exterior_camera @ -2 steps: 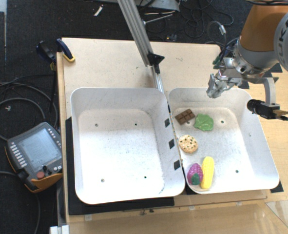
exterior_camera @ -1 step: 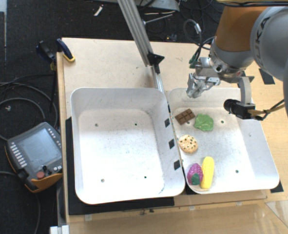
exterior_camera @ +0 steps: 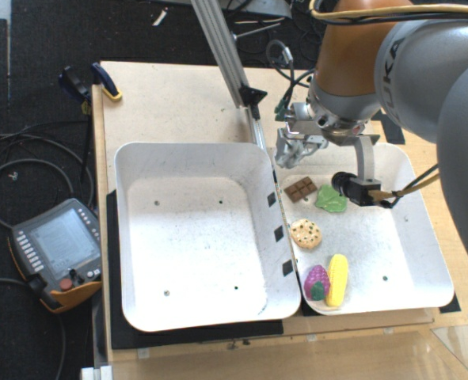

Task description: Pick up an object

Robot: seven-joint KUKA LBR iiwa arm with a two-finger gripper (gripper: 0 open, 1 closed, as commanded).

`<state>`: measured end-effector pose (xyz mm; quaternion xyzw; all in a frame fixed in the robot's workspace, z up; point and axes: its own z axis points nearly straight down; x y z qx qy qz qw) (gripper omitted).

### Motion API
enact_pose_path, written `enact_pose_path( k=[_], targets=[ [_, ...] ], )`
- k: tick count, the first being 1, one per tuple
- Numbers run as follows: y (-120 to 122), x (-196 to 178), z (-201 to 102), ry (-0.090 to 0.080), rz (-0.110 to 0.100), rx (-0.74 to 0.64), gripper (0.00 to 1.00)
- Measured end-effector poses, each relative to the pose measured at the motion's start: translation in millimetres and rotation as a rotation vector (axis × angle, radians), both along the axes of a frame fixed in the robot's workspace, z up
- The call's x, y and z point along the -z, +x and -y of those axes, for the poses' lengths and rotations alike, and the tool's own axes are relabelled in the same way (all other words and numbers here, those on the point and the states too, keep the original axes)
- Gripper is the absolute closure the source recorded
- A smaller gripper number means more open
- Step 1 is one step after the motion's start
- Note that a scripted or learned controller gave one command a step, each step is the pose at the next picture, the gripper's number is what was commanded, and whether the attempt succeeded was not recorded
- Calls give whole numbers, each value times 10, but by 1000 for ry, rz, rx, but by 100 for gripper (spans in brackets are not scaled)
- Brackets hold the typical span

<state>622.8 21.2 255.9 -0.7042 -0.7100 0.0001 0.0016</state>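
Corn cob (exterior_camera: 337,280) upright lengthwise, beside grapes (exterior_camera: 317,282)

A wooden bench (exterior_camera: 178,105) stands on dark floor, w/ two shallow white bins on it. The left bin (exterior_camera: 131,172) has small dark specks on its bottom. A silver metal rail (exterior_camera: 222,46) goes at a slant from the top edge down to the bins' back edge. On the bench's back-left corner lies a clamp (exterior_camera: 99,81), blue and yellow. On the floor at left lies a grey and orange control pendant (exterior_camera: 55,252) w/ a screen, black cables (exterior_camera: 12,184) near it.
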Motion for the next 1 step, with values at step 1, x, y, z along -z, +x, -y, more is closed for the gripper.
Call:
enact_pose_path(
  k=[1],
  targets=[
    [-64, -19, -560, 0, 2, -1, 100]
  ],
)
